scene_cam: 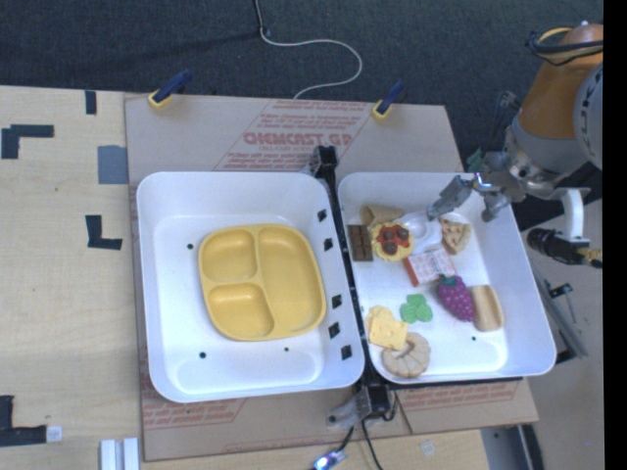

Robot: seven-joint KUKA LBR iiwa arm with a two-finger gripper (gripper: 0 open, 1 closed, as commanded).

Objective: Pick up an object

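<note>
Reaching in from the right, the grey arm with its orange band [554, 96] is holding its hand [468, 196] over the far right part of the right bin [524, 292]; whether the hand's fingers are apart or together I cannot tell, and nothing is showing between them. Lying in that bin is a scatter of toy food: a pizza slice [455, 233] just below the hand, a round red-topped piece [393, 240] to its left, a brown bar [359, 242] against the left wall, a red and white packet [427, 264] in the middle, purple grapes [454, 296] beside a bread roll [486, 306] toward the right, and a green piece [417, 308], a yellow cheese wedge [386, 329] and a tan bagel [406, 355] along the near side. Sitting in the left bin [162, 262] is a yellow divided plate [262, 282], well apart from the hand. Both bins are resting on a cardboard sheet [284, 135] on the worktop [59, 292], with a white cable [323, 52] curling on the dark floor beyond.
</note>
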